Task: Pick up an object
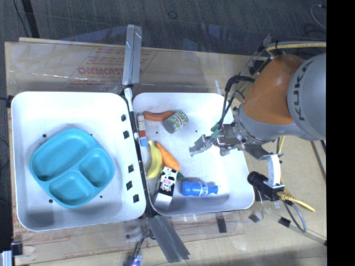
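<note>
In the right bin (222,107) lie several small objects: a brown sausage-like piece (157,115), a green-grey roll (176,122), a carrot (167,155), a yellow banana (155,162), a black-and-white box (166,183) and a blue bottle (197,189) on its side. My gripper (199,146) reaches in from the right and hangs over the bin's bare middle, right of the carrot and above the blue bottle. Nothing shows between its fingers.
The left bin (33,107) holds a blue divided tray (72,167). A metal divider bar (132,54) runs between the bins. The arm's orange band (274,90) and cables sit over the right bin's right edge.
</note>
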You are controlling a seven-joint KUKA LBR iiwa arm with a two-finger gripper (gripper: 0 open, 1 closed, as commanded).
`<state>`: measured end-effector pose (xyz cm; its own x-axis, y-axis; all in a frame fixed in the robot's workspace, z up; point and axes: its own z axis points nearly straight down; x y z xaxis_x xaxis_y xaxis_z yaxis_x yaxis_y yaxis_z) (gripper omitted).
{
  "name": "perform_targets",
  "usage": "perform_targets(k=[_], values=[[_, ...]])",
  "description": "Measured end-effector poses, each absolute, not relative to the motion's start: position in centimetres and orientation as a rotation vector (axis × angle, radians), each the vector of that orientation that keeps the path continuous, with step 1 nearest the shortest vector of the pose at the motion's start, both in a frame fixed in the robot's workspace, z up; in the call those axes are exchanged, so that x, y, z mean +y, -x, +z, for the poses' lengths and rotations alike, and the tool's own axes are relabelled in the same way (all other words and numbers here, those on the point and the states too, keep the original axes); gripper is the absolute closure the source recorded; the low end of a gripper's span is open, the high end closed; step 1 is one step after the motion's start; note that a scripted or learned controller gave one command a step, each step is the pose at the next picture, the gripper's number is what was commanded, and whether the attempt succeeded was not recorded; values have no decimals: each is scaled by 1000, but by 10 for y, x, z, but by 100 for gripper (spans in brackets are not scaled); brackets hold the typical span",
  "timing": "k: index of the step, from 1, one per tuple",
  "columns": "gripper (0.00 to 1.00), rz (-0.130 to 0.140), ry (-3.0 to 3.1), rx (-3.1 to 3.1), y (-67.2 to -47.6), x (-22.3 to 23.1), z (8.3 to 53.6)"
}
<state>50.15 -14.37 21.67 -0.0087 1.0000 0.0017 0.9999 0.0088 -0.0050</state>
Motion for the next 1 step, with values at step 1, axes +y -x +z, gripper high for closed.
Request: perform_targets(k=[1], values=[[0, 7, 2242, -2192, -542, -94, 157]])
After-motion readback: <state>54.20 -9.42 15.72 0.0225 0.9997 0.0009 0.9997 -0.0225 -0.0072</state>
